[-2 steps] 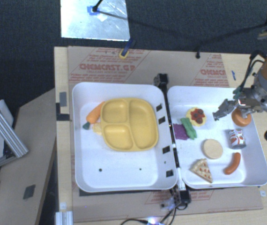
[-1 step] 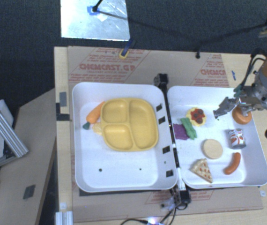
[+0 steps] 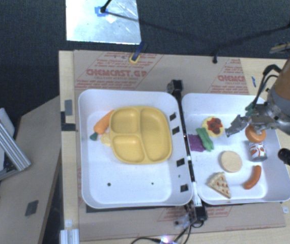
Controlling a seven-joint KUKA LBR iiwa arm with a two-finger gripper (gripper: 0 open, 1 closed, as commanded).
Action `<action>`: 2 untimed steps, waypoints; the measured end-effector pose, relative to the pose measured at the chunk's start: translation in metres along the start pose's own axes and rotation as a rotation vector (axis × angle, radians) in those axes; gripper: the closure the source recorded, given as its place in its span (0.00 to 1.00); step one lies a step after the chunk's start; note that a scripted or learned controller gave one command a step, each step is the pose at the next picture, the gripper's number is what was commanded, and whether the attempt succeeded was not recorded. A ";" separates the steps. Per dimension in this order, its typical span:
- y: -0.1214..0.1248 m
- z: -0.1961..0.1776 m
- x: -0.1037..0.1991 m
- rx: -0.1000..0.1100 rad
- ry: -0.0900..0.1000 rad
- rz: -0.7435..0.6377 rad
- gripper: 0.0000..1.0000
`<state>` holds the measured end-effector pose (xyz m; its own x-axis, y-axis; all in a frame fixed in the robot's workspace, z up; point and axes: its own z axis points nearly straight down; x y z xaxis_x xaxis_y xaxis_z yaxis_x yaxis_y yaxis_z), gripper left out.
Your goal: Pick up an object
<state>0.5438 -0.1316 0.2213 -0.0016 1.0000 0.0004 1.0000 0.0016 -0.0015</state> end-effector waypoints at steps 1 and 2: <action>-0.002 0.042 -0.002 0.001 0.000 0.001 0.00; -0.004 0.105 -0.001 0.003 0.001 0.001 0.00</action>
<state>0.5399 -0.1327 0.1158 -0.0008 1.0000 0.0015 1.0000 0.0008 -0.0042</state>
